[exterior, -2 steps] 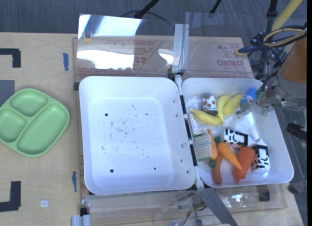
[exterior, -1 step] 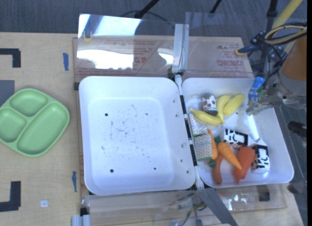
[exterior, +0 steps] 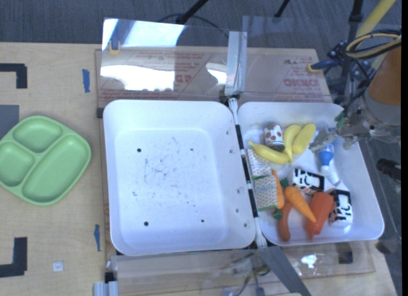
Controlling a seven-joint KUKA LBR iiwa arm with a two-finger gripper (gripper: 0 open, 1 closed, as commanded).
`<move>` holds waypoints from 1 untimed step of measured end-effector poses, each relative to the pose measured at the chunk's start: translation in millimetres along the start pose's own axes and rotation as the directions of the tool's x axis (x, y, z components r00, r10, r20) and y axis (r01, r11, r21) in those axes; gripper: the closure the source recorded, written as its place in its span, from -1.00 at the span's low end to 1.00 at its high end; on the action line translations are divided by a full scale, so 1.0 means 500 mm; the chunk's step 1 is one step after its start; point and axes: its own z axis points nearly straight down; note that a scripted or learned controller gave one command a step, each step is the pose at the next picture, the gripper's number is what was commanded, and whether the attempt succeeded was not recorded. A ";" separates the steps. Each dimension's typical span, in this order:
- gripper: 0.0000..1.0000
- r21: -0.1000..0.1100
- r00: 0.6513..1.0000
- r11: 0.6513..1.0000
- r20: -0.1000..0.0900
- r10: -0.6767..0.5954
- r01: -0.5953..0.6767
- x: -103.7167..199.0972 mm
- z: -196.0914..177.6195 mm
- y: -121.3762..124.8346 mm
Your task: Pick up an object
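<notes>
Metal 2-finger gripper [exterior: 333, 136] poised at right white plastic bin [exterior: 370, 224] edge; finger spread: cannot tell. Yellow plastic bananas [exterior: 290, 143] just left, small blue-white bottle [exterior: 326, 161] just below: likely targets.

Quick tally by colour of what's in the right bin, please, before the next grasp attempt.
Right bin, as far as the pile lets me tell:
Yellow: 3, bananas
Orange: 3, carrots
Black and white: 2, blocks
Blue and white: 1, bottle
Red and white: 1, small can
Patterned: 2, packets
Total: 12
</notes>
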 end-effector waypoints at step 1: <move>-1.00 0.000 0.920 0.921 -0.009 -0.391 0.391 -0.018 0.076 -0.008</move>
